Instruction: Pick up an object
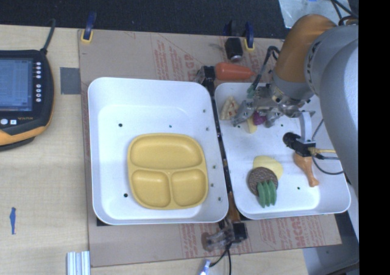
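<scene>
The claw (257,112) sits over the far end of the right bin (329,202); whether it is released or clenched cannot be told. A purple piece (261,120) lies just beside it on the camera side, and a beige piece (230,108) lies to its view-left. Nearer the camera lie a carrot (307,171) and a green toy (267,193). Farther left, the left bin (109,146) holds a yellow tray (167,170).

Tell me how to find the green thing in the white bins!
Go to the white bin on the view's right. Near its lower edge lies a brown round piece beside a pale yellow lump, and the green thing sticks out just under the brown one. Nothing else in either bin is green.
</scene>
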Controlling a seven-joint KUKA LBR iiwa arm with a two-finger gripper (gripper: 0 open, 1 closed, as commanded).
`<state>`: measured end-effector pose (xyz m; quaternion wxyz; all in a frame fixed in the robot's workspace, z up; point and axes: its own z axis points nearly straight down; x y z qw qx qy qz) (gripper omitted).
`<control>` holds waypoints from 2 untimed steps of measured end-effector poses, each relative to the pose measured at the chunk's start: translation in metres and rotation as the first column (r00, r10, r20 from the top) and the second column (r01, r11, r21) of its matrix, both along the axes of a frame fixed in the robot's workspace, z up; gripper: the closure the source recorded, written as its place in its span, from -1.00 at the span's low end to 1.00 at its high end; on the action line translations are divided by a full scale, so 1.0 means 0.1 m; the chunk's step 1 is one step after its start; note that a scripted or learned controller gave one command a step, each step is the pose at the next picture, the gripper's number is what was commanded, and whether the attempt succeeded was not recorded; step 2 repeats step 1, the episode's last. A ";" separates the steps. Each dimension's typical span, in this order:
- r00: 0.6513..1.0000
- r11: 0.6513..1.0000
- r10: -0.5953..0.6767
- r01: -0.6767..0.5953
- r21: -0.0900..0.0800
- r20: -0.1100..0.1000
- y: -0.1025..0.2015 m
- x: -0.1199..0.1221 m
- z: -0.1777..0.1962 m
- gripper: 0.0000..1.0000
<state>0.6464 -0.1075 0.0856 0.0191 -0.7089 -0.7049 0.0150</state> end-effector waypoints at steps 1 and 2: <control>1.000 1.000 0.004 -0.004 -0.002 -0.003 -0.02 0.01 0.14 1.00; 1.000 1.000 0.004 -0.004 -0.002 -0.003 -0.02 0.01 0.14 1.00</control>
